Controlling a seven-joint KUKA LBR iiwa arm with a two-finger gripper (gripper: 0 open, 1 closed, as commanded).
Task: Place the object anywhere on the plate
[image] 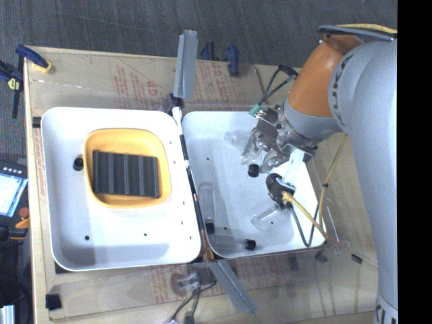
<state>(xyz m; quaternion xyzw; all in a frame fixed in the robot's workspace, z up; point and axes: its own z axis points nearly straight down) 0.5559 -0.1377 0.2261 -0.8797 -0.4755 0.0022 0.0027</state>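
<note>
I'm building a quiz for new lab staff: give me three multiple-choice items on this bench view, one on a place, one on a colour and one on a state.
1. Where is the plate?
A. in the left bin
B. in the right bin
C. on the bench outside the bins

2. What colour is the plate's rim?
A. blue
B. yellow
C. red

3. Where is the arm's hand?
A. over the plate
B. over the right bin
C. outside both bins

Answers:
1 A: the plate lies in the left bin.
2 B: its rim is yellow around a dark ribbed centre.
3 B: the hand is above the right bin, away from the plate.
</note>
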